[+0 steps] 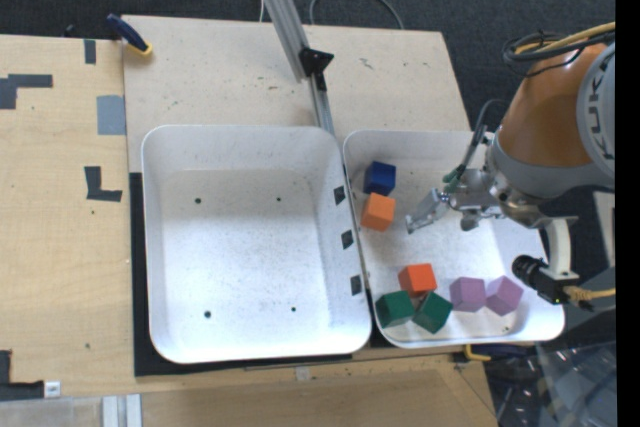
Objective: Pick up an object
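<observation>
My gripper (443,215) hangs over the middle of the right bin (455,140), open with nothing between its fingers. To its left lie a blue cube (380,177) and, just below it, an orange cube (378,211), a short gap from the left fingertip. Along the bin's front edge sit a red-orange cube (418,278), two green cubes (397,307) (433,312) touching each other, and two purple cubes (467,293) (504,296). The arm's orange band (545,120) covers the bin's right side.
The left bin (160,215) adjoins the right one. A slanted metal rail (280,0) runs down to the divide between the bins. A blue-and-yellow tool (130,33) lies at the bench's far left corner. Cables trail by the arm (550,280).
</observation>
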